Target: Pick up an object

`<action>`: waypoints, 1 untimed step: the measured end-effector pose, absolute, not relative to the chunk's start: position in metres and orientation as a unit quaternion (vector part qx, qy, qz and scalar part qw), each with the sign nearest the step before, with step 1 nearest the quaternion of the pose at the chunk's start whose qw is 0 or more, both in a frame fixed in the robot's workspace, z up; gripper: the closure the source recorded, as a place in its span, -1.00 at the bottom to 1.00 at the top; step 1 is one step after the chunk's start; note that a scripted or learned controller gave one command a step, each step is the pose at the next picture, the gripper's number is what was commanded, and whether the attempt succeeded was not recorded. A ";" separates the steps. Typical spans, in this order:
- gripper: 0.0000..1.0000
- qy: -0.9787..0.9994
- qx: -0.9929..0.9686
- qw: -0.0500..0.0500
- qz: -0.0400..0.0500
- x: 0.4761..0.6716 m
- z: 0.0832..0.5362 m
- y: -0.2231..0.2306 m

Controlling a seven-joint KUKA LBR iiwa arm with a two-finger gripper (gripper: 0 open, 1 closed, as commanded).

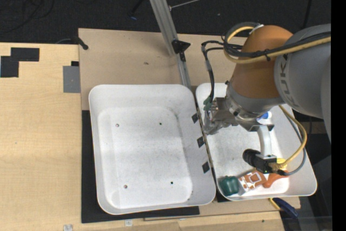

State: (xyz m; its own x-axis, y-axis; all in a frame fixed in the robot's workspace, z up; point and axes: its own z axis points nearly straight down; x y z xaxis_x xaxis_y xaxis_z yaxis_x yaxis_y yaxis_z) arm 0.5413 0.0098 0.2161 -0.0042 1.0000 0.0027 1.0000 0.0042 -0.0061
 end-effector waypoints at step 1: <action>1.00 -0.709 -0.705 0.003 0.001 0.512 0.222 0.058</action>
